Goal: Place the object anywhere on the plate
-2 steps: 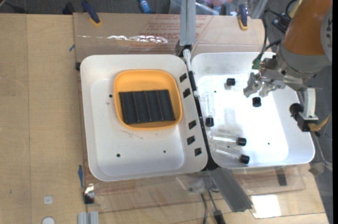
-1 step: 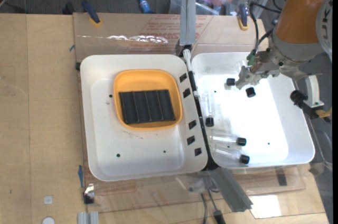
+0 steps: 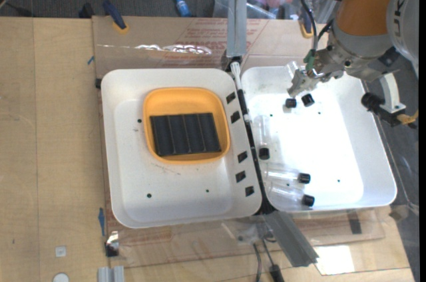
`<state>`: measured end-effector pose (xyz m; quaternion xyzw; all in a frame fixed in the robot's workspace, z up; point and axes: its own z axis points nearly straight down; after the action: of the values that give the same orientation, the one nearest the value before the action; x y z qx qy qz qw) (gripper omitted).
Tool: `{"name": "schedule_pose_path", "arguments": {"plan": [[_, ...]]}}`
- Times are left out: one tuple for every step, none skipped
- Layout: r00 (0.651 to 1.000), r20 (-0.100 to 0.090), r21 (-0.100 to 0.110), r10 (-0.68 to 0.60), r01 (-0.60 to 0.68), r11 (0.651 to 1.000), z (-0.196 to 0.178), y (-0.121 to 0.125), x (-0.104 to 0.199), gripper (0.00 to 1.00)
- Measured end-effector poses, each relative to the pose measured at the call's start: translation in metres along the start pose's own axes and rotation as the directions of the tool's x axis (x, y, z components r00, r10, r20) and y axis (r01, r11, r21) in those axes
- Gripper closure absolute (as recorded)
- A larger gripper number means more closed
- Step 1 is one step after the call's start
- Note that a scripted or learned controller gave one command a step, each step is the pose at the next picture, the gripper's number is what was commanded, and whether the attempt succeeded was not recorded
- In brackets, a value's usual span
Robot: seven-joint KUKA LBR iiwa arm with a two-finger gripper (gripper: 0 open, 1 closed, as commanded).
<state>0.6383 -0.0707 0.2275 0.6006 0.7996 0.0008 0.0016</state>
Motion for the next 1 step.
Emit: {"name": "schedule_pose_path", "arguments": {"plan": [[0.99, 0.0, -0.001, -0.143, 0.143, 0.99, 0.013, 0.0279, 0.0127, 1.0]]}}
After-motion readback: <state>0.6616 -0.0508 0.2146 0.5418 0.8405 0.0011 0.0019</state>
